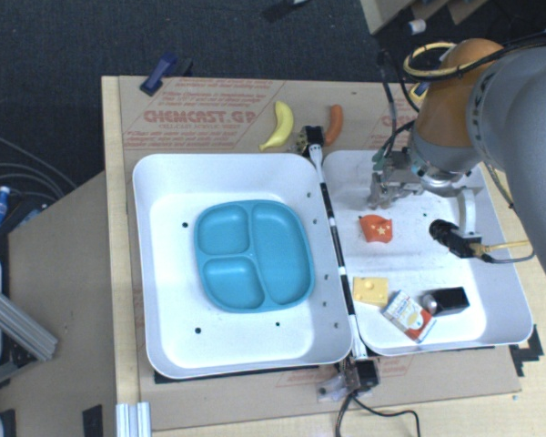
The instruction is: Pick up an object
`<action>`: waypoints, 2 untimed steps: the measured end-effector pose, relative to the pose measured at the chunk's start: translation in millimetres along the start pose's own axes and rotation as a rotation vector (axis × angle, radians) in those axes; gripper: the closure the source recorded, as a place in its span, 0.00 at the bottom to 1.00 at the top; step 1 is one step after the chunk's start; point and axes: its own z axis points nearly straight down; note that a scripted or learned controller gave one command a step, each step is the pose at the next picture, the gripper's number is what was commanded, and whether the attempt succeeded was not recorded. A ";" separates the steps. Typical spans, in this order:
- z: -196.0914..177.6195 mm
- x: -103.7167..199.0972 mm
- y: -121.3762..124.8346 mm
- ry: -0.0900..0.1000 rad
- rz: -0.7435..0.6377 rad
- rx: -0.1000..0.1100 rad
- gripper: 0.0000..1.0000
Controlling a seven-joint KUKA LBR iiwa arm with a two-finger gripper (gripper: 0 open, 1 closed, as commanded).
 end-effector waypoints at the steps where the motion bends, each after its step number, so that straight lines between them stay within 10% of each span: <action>1: 0.2 0.1 -0.1 0.000 0.000 0.001 0.00; 2: 20.5 -7.0 23.0 0.000 0.001 -0.002 0.00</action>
